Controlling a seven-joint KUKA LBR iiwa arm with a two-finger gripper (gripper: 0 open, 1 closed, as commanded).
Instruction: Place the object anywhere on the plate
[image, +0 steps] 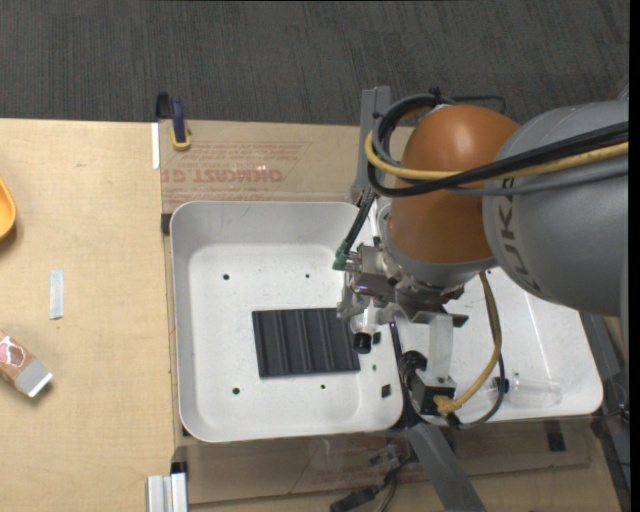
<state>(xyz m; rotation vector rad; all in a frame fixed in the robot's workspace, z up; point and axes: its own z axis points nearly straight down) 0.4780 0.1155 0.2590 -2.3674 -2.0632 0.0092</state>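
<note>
Overhead, slanted view. Left white bin (200, 330) taken as the landmark for everything below.

On its floor, toward the right half and a little nearer the front rim: a dark ribbed rectangular plate (303, 341), lying flat, long side running across the bin.

Arm (560, 190) reaches in from the right, grey body with the orange band (455, 170) bulking over the bin's right rim and hiding most of the divide between the two bins. Yellow and black cables loop around the wrist.

Gripper (362, 322) hangs over the bin's right side, just at the plate's right edge (metal parts and a small dark piece crowd together there). Cannot tell how the pincer stands; nothing legible there as a held object. The task's object cannot be picked out with any confidence.

Beyond the bin's left rim, on the tan bench top (80, 200): a small pale strip (56, 294), a reddish-and-white item (22, 366) nearer the front, an orange edge (5, 210) farther back.

Past the bin's back rim: a blue-and-yellow clamp (176, 125).
</note>
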